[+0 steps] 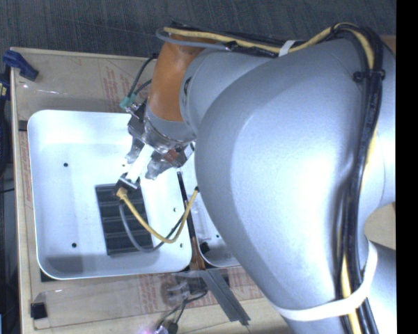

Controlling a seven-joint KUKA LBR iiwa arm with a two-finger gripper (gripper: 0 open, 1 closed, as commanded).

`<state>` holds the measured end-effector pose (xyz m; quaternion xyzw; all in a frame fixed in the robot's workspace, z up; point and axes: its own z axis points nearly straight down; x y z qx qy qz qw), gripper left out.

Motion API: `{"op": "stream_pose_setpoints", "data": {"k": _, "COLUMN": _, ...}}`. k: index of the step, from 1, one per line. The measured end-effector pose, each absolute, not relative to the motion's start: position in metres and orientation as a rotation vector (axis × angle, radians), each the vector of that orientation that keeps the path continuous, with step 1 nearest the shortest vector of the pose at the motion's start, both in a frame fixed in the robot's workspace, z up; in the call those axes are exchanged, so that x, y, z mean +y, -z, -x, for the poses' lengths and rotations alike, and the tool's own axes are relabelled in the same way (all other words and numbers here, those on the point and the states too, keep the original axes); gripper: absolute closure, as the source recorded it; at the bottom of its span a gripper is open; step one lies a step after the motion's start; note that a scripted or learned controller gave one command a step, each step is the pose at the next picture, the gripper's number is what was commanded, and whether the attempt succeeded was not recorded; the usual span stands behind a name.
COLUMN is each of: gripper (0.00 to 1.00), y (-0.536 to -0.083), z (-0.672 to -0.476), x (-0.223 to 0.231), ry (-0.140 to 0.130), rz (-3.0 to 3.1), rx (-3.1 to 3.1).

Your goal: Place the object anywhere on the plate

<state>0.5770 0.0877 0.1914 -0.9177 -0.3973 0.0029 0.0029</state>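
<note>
Where the left bin's (56, 179) white floor lies open to the camera, it is bare. The gripper (140, 167) hangs over that bin's right half, jaws apart with nothing between them, pointing down and leftward. To its right the orange-banded wrist (168, 82) and the grey arm (285, 158) slant across the bench (90, 65), covering nearly all of the right bin (212, 257). The object and plate are probably hidden under that bulk, so their bearing and the object's long axis cannot be told.
</note>
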Motion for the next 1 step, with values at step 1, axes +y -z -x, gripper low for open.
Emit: {"op": "stream_pose_setpoints", "data": {"k": 1, "gripper": 1.0, "y": -0.1047, "z": -0.6126, "x": 0.1633, "ry": -0.007, "rz": 3.036, "rx": -0.808}}
